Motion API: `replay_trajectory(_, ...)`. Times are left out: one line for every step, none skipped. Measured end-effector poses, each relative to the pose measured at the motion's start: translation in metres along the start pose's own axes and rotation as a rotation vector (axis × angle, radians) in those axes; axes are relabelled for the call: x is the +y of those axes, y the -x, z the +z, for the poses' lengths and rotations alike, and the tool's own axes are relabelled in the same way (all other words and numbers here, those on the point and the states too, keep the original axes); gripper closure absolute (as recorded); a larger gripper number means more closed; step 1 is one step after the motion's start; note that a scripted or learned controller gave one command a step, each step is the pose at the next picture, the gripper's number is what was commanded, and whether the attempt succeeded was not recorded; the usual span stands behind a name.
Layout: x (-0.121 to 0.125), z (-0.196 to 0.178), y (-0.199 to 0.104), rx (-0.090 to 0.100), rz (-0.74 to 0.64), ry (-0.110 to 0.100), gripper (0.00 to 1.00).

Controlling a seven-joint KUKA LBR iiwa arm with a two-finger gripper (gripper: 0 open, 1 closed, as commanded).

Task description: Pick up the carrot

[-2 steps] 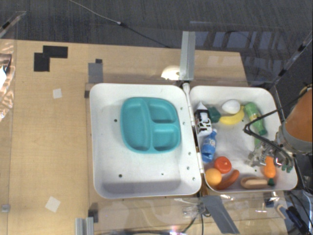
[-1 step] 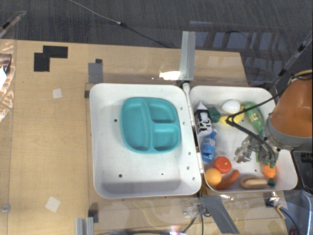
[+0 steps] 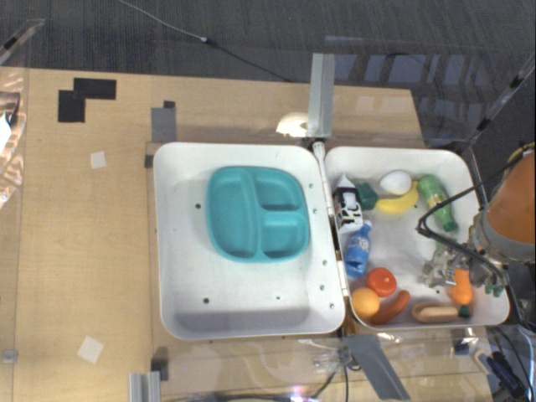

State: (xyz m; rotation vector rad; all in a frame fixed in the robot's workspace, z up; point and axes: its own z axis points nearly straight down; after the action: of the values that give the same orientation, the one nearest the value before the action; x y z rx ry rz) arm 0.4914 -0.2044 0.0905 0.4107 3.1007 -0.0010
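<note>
Pale wooden tabletop (image 3: pixel 84 249) under two white bins, a teal divided plate (image 3: pixel 256 213) in the left bin (image 3: pixel 180 308). Carrot (image 3: pixel 461 289) at the right bin's (image 3: pixel 469 178) lower right corner, just above a sausage (image 3: pixel 435 313), between the fingers (image 3: pixel 453 268) of the gripper (image 3: pixel 460 275), apparently clamped on it.

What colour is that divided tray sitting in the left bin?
The divided tray is teal, a blue-green, seen clearly in the camera view.

Black-and-white carton (image 3: pixel 349 208): bold dark marks on its label, too small to read
Blue bottle (image 3: pixel 358 250): label blurred, nothing legible
Elsewhere: no readable text
</note>
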Motion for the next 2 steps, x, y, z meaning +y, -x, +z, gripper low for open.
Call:
replay_trajectory(0.077, -0.152, -0.017, -0.011, -0.08, 0.002, 1.0)
replay_trajectory(0.056, -0.034, -0.002, 0.012, -0.521, 0.004, 1.0)
